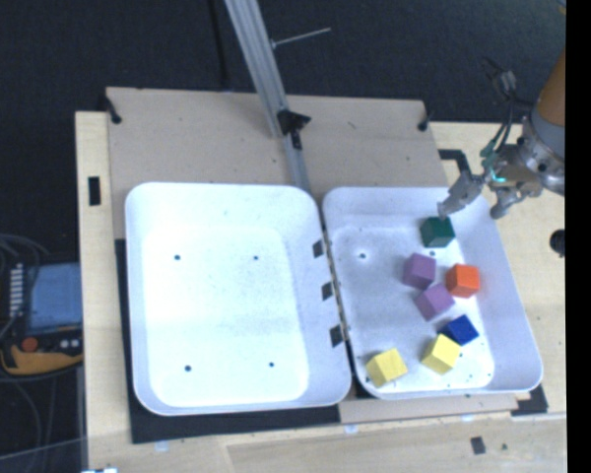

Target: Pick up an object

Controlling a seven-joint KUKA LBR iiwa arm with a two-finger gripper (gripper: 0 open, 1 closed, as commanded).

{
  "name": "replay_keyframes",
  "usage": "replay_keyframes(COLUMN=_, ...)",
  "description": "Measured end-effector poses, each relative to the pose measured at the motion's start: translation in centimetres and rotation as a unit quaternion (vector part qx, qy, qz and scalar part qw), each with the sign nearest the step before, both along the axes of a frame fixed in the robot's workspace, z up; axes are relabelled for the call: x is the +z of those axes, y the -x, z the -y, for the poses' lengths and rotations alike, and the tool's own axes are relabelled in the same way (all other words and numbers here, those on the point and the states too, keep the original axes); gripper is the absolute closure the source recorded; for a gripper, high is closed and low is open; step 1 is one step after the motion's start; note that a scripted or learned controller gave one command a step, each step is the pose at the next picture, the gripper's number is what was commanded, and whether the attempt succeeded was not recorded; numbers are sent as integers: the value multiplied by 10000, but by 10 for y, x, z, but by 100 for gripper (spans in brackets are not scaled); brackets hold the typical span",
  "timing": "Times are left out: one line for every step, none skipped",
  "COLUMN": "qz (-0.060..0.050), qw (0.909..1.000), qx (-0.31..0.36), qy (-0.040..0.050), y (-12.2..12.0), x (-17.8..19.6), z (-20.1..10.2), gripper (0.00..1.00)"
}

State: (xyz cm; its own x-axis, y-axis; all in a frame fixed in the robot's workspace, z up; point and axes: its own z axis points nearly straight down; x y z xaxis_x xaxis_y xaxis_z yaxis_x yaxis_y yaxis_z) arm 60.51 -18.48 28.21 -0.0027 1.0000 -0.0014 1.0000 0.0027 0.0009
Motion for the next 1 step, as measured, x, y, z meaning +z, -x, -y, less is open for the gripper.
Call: replay_keyframes(qz=-1, qw=10000, qx=5, qy=2, y=0, x=0, z=0, gripper=0)
